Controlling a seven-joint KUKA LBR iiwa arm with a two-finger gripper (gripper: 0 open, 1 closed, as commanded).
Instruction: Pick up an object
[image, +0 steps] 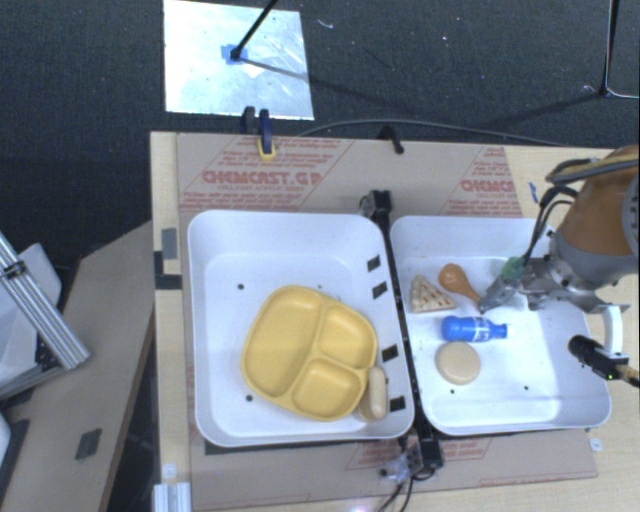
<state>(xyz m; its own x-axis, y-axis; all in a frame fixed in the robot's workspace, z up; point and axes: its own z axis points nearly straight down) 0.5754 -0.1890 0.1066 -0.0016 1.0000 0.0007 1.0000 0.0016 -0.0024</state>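
Note:
The right bin (530, 395) holds a blue bottle (473, 328) lying on its side, a round beige biscuit (459, 363) just in front of it, a tan triangular wedge (428, 295) and a brown drumstick-shaped piece (460, 280). My gripper (497, 298) comes in from the right, low over this bin. Its tip is right above the bottle's cap end and beside the drumstick. Nothing is visibly lifted; all the items lie on the bin floor.
The left bin (230, 250) holds a yellow divided plate (310, 352) and a pale oval roll (375, 392) at its front right corner. The divider (395, 300) between the bins carries black clips. A black fitting (592, 355) sits at the right bin's right edge.

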